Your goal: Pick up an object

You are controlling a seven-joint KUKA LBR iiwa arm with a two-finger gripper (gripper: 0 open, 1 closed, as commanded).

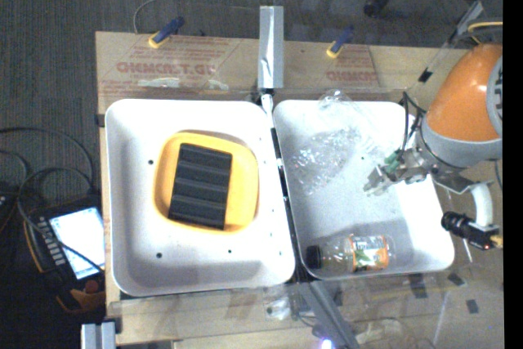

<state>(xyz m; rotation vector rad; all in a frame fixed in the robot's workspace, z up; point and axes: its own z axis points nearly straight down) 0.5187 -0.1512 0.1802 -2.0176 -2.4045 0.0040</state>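
A plastic bottle (pixel 353 252) with an orange label lies on its side along the near edge of the right bin (pixel 425 245), cap toward the bins' shared wall. A crumpled clear plastic bag (pixel 327 153) sits in that bin's far half, well apart from the bottle. The tool (pixel 382 177) hovers over the bin's right side — released, its fingers spread, nothing between them. In the left bin (pixel 131 176) rests a yellow tray (pixel 245 176) bearing a black ribbed block (pixel 201 185). Both bins sit on the table (pixel 122 65).

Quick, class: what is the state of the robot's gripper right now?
Gripper: over the right white bin, near the crumpled clear plastic bottle; nothing seen between its fingers; open or shut cannot be told.
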